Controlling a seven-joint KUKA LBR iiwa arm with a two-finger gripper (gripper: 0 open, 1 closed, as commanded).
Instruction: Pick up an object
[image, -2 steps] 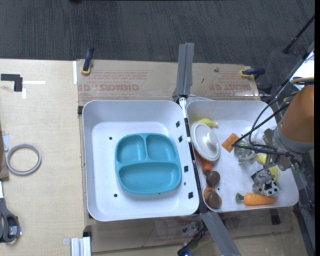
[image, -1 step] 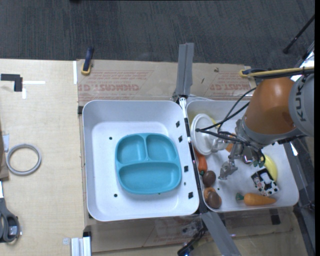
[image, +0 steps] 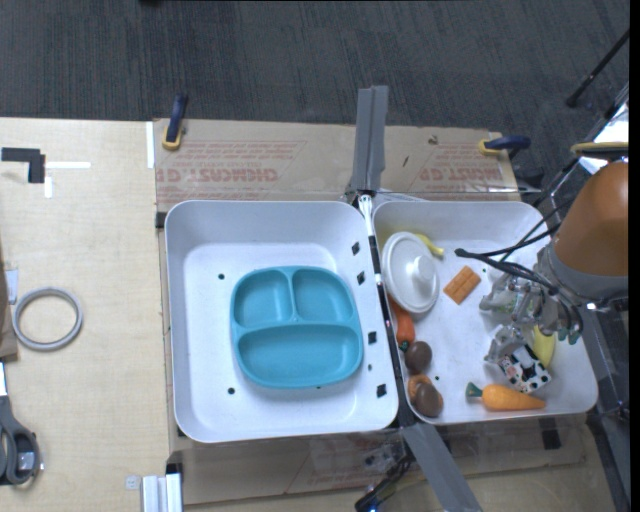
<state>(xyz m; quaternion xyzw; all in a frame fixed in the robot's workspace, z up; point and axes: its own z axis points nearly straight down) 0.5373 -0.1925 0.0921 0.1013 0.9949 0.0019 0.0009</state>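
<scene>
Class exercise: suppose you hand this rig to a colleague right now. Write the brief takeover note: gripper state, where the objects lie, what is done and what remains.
Gripper: low in the right bin, near its right side; whether it is open or shut cannot be judged.
Right bin holds: white bowl, orange block, carrot, black-and-white toy just below the gripper, brown pieces along the left wall.
Left bin: blue divided plate.
Done: arm is down among the objects.
Left: nothing visibly grasped; a pick must still be made and lifted.

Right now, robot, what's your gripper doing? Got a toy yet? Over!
Gripper low in right bin, over the black-and-white toy. No grasp seen. Carrot and banana crowd close.
</scene>
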